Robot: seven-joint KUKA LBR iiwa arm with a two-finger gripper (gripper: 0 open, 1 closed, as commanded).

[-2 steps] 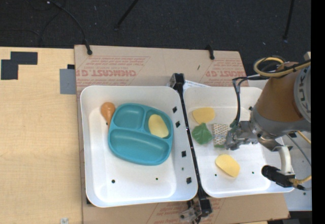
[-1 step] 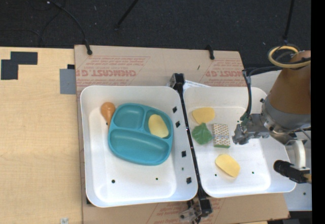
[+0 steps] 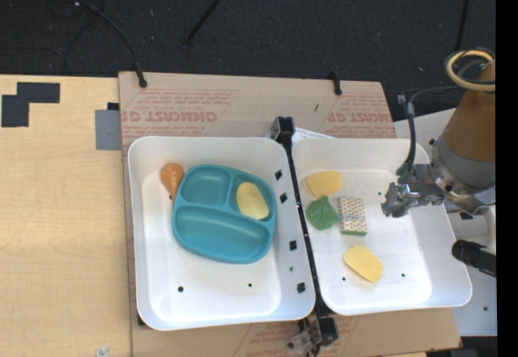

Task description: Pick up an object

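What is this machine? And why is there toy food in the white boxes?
It is a robot arm, grey and orange, reaching in from the right. One camera looks down on it from above. At its end is a metal hand for grabbing things, and its job is to pick something up. Right now the hand sits over the right bin, and I see nothing in it.

Two white bins sit side by side. The right bin has two yellow pieces, a green piece and a patterned block. The left bin has a blue plate with sections; a yellow piece lies in one section, and an orange piece lies beside the plate.
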